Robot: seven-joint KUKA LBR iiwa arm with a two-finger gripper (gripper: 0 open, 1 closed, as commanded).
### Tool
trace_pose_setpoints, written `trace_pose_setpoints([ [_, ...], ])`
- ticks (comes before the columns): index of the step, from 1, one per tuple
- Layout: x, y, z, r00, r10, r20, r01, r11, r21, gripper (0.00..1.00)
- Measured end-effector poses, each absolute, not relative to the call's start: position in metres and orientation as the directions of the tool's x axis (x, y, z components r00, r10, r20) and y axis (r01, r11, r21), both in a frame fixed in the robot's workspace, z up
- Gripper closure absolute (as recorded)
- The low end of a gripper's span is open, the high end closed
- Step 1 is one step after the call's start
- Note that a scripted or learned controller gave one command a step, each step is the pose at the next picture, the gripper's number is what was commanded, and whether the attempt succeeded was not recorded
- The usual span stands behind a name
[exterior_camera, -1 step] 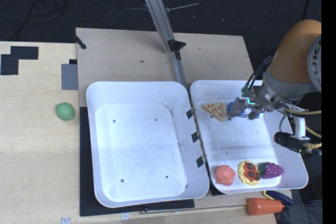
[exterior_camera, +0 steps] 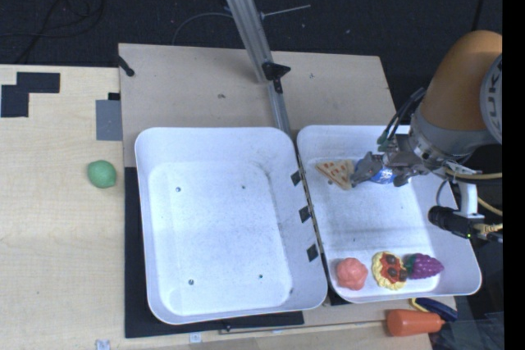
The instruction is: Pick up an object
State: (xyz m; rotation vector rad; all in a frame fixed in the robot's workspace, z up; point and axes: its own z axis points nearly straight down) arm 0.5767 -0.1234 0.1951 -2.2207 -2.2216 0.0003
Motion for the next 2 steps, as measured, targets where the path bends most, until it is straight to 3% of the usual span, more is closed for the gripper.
trace_pose_setpoints([
  [2,0.58,-0.116,0.107,0.0,1.0,0.001,1.0,0.0,-0.004,0.0],
])
